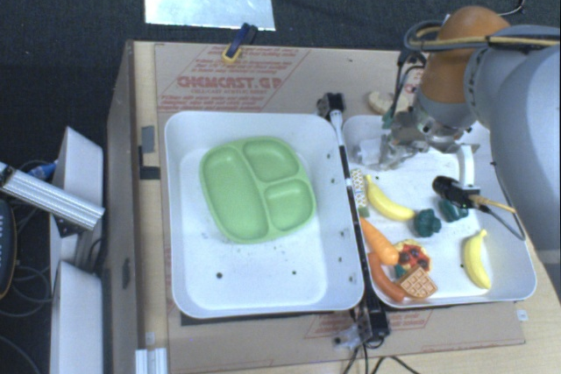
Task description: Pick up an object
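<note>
The gripper [390, 155] is lowered into the far left corner of the right bin [517, 280]; whether it is open or closed cannot be told, and nothing is seen held. 2 toy bananas [388, 204] [476, 258], a carrot [379, 243] and a waffle [418, 284] lie nearer the front. A green divided plate [258, 187] is seen in the left bin [263, 285]

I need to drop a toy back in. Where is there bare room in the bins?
Left bin: bare floor around the green divided plate, widest below it. Right bin: crowded at the carrot and waffle.
</note>
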Controlling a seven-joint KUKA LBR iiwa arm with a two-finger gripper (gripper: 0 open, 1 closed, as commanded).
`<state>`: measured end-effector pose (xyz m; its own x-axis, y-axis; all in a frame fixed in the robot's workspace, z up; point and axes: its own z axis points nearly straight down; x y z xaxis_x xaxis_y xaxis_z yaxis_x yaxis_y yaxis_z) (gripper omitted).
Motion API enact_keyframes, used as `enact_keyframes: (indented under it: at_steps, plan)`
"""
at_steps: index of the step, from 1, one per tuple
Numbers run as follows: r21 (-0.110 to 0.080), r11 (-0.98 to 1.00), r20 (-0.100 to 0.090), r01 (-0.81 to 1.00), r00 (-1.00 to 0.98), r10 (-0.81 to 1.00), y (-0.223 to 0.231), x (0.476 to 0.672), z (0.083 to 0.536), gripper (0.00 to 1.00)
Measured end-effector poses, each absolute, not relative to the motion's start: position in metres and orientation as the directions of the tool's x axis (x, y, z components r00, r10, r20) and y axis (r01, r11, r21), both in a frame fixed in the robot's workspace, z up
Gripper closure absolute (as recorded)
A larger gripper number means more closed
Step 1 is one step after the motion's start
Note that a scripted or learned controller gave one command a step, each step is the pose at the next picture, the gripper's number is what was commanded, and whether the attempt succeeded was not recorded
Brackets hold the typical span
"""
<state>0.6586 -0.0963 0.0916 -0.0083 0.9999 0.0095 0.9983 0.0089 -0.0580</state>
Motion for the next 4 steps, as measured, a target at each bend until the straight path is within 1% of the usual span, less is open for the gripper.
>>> enact_keyframes:
  at_steps: [1,2,3,4]
  plan:
    - [-0.057,0.009,0.01,0.998,-0.009,1.0,-0.096,0.659,0.091,0.0]
    - [-0.046,0.008,0.01,0.999,-0.008,1.0,-0.104,0.661,0.081,0.0]
    - [-0.041,0.002,-0.006,0.999,-0.003,1.0,-0.095,0.659,0.079,0.0]
    - [-0.041,0.002,-0.008,0.999,-0.002,1.0,-0.094,0.659,0.079,0.0]
